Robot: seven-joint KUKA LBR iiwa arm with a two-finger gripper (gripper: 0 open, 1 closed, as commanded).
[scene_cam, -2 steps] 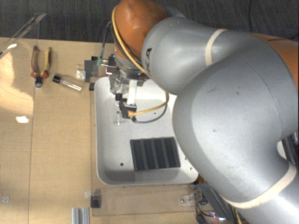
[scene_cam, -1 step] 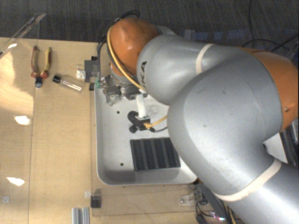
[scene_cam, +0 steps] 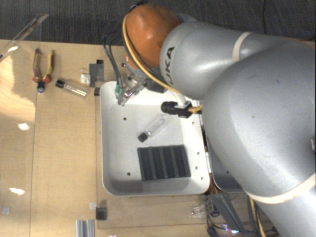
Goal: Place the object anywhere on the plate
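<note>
The gripper (scene_cam: 120,96) hangs over the 11 o'clock corner of the left bin (scene_cam: 109,147), close to the bin's top and left walls. Nothing shows in its grasp, and from this slant I cannot tell whether it is apart or together. The grey arm (scene_cam: 247,107) comes in from 3 o'clock and covers the bin's 1 o'clock corner and most of the right bin (scene_cam: 223,181), of which a sliver shows at 4 o'clock.

The clear vial (scene_cam: 152,128) lies flat on the bin floor near the centre. It is tilted, with its black cap toward 7 o'clock and its clear end toward 1 o'clock. It sits apart from the gripper, with bare white floor between them. The black ridged plate (scene_cam: 164,162) lies just at 6 o'clock of the vial, not touching it. The plate's lower edge is near the bin's 6 o'clock wall and its right edge is near the 3 o'clock wall. The left half of the bin floor, from 8 to 10 o'clock, is open.

On the worktop (scene_cam: 54,152) beyond the bin's left wall, a second vial (scene_cam: 70,87) and a pair of pliers (scene_cam: 43,67) lie at 10 o'clock. A small black-and-white block (scene_cam: 95,73) sits just outside the bin's 11 o'clock corner. A small dark block (scene_cam: 101,212) sits below the 7 o'clock corner
</note>
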